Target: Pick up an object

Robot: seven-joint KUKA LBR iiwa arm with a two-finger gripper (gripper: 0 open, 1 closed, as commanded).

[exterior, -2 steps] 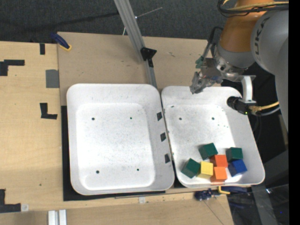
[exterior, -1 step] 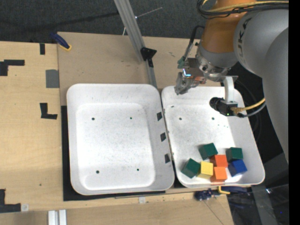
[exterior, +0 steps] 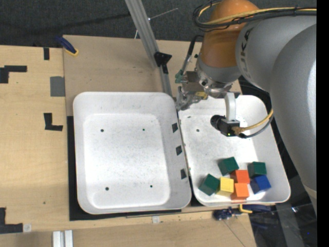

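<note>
Gripper (exterior: 184, 103) over right bin (exterior: 205, 143) top-left corner — grip state unclear; blocks (exterior: 235, 178) well apart.

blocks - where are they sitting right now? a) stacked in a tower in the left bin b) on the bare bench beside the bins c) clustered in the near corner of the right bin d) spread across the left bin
c: the blocks, green, yellow, orange and blue, lie bunched together in the near corner of the right bin, with the gripper up at the bin's far edge, apart from them.
</note>
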